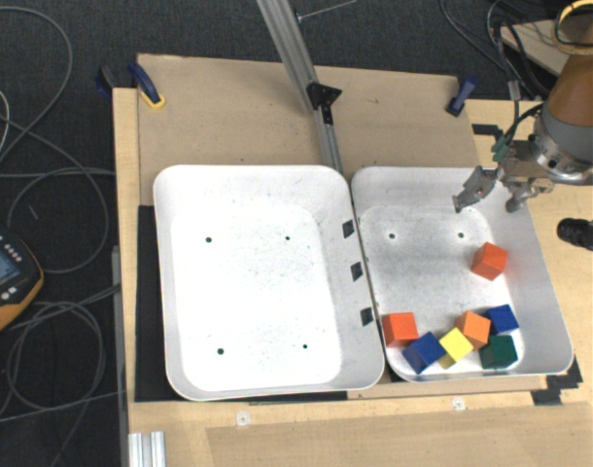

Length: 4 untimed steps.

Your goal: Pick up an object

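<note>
Blocks (456,341) cluster along the right bin's (540,290) near edge — orange, blue, yellow, green — well below the pincer (494,192). One orange cube (489,261) lies alone on the bin floor, just below the pincer and apart from it. Fingers (470,191) are spread open, holding nothing, over the bin's far end.
</note>
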Motion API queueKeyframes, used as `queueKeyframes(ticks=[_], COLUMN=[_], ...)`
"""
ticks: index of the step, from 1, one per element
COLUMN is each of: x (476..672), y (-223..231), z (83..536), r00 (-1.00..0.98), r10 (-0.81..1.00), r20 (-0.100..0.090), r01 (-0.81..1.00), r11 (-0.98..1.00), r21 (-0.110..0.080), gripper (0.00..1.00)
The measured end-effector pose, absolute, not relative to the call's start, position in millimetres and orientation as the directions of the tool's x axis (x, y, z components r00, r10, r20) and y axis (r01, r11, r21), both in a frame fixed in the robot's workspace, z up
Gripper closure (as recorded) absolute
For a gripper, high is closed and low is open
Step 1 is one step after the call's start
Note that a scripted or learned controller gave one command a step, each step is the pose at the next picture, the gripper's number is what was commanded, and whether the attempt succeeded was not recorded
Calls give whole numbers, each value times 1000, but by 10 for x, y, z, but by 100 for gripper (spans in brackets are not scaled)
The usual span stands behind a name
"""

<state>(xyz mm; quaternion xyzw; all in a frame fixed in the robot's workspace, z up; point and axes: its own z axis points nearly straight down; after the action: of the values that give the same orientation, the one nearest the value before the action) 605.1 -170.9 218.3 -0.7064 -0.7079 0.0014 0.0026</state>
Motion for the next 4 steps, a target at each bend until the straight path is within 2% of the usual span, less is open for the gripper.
queueKeyframes(ticks=[2,3,4], x=[6057,6080,6138], y=[-1765,-1770,-1734], z=[1049,1202,1656], r00=[0,0,-2], r10=[1000,1000,1000], r20=[2,1,-2], r01=[1000,1000,1000], r11=[0,0,2], r21=[-7,2,7], gripper=[0,100,100])
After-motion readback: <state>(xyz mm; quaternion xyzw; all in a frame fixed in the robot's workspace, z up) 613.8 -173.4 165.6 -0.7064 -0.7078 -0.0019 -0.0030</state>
